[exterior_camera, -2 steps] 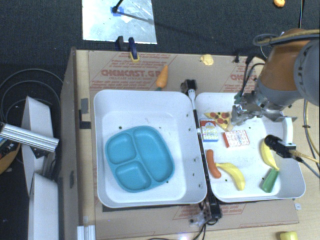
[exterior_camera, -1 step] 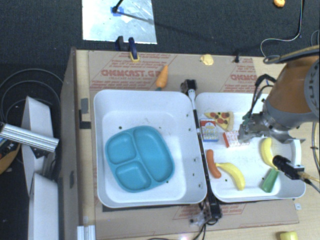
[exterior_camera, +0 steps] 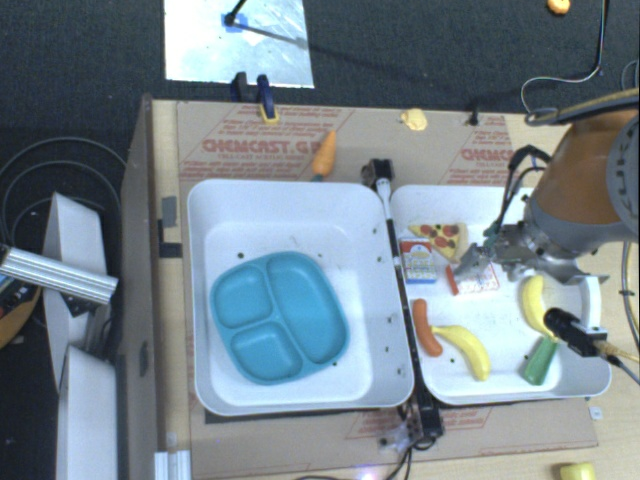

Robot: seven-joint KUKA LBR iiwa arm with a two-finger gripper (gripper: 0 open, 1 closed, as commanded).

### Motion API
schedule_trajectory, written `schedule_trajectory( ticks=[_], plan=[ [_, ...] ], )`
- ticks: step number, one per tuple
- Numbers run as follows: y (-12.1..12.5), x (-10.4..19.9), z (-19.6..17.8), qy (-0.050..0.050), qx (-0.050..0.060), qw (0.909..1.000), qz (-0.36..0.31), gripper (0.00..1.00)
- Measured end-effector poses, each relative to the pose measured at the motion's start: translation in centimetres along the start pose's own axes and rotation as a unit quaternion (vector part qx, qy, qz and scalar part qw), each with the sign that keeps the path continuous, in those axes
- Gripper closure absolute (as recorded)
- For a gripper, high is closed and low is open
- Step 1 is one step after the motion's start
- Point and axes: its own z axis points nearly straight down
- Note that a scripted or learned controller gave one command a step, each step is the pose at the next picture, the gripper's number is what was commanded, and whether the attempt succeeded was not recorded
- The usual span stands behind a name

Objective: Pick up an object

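Metal fingers (exterior_camera: pixel 476 261), state impossible to tell, hover above a red-and-white packet (exterior_camera: pixel 473 279); judged best lowered squarely before closing.

Even, bright overhead light. White bins (exterior_camera: pixel 300 203) near overexposed, detail washed at walls. Strong glare on foil sheet (exterior_camera: pixel 240 30) far left. Shadows soft, short under arm (exterior_camera: pixel 590 183). Dark floor underexposed. Overall slightly soft, compression grain, mild edge distortion.
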Motion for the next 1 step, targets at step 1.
schedule_trajectory(
  ticks=[1],
  plan=[
    [-4.83, -1.33, 8.12, 0.001, 0.001, 1.0000, 0.002, 0.00]
  ],
)
